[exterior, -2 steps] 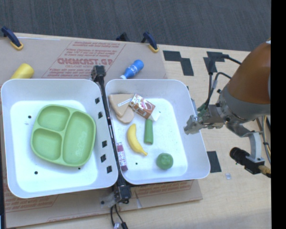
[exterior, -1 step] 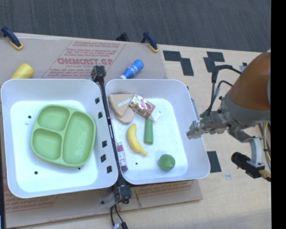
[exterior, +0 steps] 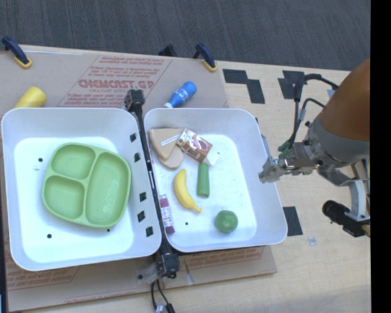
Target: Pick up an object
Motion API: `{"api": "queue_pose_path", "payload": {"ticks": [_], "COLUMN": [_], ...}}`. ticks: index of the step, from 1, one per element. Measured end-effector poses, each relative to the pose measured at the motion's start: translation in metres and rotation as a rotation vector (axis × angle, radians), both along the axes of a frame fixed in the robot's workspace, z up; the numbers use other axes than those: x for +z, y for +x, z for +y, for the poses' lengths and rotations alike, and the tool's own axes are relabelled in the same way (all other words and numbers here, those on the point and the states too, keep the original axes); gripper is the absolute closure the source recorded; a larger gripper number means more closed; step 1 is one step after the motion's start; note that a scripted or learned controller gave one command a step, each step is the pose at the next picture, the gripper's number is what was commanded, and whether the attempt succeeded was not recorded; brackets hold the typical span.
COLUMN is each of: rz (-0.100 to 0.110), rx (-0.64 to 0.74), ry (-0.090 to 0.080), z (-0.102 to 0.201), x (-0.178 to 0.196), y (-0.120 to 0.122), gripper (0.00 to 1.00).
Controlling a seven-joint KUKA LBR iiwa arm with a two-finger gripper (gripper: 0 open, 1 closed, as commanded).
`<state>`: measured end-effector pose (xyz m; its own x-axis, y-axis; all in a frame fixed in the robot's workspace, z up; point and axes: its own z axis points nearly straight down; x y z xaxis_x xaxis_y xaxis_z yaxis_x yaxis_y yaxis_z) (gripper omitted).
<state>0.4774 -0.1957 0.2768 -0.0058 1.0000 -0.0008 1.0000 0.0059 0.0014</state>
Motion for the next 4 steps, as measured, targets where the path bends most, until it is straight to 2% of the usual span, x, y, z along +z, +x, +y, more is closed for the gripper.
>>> {"api": "queue_pose_path", "payload": {"ticks": [1,2,3,4], "rz": [0.005,0.001,0.003,0.000], "rx": [0.003,-0.001,0.000,0.000], "ry": [0.002,0.000,0.001,0.000], "z": [-0.004,-0.016,-0.015,-0.016], "x": [-0.052,-0.021,-0.037,-0.001], "y": [0.038,0.011,-0.001,0.000], "gripper": [1.00,1.00,1.00,1.00]}}
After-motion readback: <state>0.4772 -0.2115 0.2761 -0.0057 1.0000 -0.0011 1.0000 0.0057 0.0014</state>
